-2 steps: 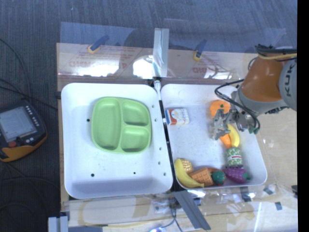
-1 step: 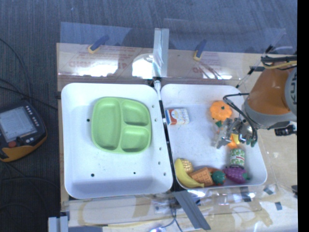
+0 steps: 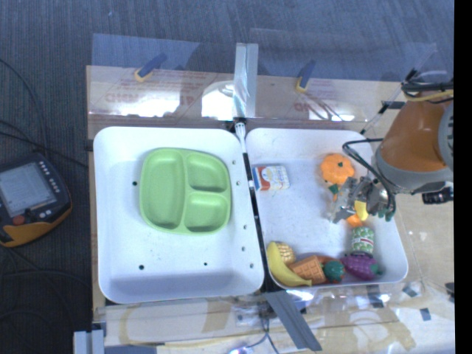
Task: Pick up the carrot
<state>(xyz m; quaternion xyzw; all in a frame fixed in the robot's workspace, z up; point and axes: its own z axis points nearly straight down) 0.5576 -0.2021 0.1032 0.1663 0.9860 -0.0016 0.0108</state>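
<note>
Bottom edge of frame, right bin (image 3: pixel 295 220): banana (image 3: pixel 284 265) at lower left of that bin, carrot (image 3: pixel 316 267) just right of it, touching, orange body with green top pointing right. Purple grapes (image 3: pixel 361 265) next along the wall, small can (image 3: pixel 362 239) just above.

Mid right: gripper (image 3: pixel 359 203) w/ arm reaching in from right. Something yellow-orange sits by the tips; can't tell if fingers are spread or pinching.

Further up: orange pumpkin (image 3: pixel 337 169), milk carton (image 3: pixel 271 177). Left bin (image 3: pixel 118 271) holds green divided plate (image 3: pixel 185 190).

Judgement: carrot's crowded against banana + wall, so come straight down, jaws across its narrow width, not lengthwise.
</note>
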